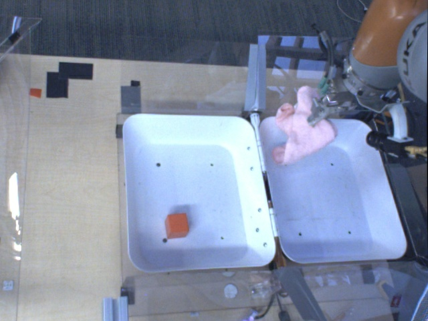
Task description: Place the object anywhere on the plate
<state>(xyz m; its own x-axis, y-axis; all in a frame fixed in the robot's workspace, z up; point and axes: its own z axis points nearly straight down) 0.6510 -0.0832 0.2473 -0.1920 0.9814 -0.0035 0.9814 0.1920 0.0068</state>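
- The pink toy is soft and floppy. It is at the far left corner of the right bin, and its top pokes past the bin's far rim.
- The claw is right at the toy's top. Its tips press into the pink fluff, so it seems to pinch the toy there.
- The arm comes in from the far right, with an orange band above the grey wrist.
- The left bin sits just beside the right one, and their sides touch.
- An orange block lies in the left bin, near its near left corner, well apart from the toy.
- Both bins rest on a light wood bench.
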